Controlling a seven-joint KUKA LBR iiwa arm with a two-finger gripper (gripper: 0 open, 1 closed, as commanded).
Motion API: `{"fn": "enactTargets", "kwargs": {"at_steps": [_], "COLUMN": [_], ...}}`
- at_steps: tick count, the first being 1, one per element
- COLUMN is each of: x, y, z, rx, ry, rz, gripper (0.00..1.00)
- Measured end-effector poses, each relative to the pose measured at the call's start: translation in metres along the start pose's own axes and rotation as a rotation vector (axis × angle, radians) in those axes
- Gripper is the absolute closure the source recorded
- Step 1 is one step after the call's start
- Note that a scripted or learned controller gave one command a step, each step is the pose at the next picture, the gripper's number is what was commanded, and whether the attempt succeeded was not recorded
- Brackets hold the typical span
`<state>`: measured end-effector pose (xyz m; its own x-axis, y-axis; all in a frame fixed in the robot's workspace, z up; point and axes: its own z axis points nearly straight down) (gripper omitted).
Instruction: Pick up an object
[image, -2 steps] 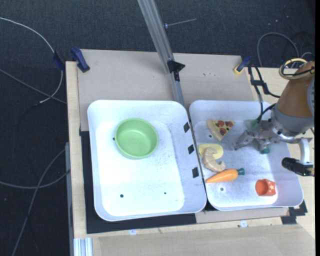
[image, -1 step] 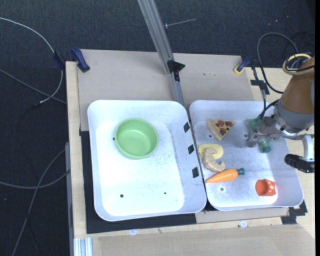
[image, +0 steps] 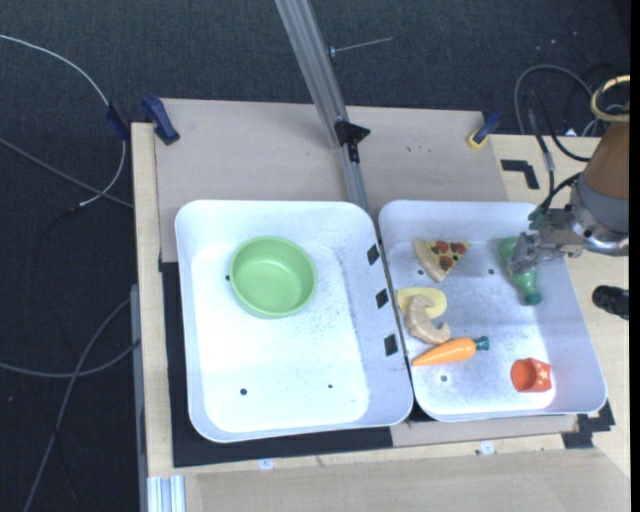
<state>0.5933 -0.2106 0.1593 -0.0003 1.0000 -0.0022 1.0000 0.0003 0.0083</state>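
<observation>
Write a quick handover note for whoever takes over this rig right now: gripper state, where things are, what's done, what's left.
Gripper: low over the right bin, at a green object; grasp unclear.
Right bin also holds a pizza slice, a pale curved piece, a carrot and an orange-red object.
Left bin: green bowl.
Done: arm at the green object.
Left: confirm the grasp and lift.

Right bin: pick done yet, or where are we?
Not done. So far, the arm has reached in and the tool sits low over a green object at the right bin's far side. Whether it has a grip is unclear; the green object looks to be resting in the bin. The pizza slice, carrot and orange piece lie untouched. Still to do: grasp and lift.
</observation>
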Motion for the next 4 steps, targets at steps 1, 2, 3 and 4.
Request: {"fn": "enactTargets", "kwargs": {"at_steps": [1,2,3,4], "x": [0.007,0.004,0.056,0.109], "y": [0.004,0.007,-0.009,-0.023], "z": [-0.049,-0.117,-0.124,-0.128], "rx": [0.0,-0.002,0.013,0.016], "ry": [0.001,0.001,0.009,0.009], "rz": [-0.002,-0.001,-0.005,-0.006], "gripper": [1.0,1.0,1.0,1.0]}}
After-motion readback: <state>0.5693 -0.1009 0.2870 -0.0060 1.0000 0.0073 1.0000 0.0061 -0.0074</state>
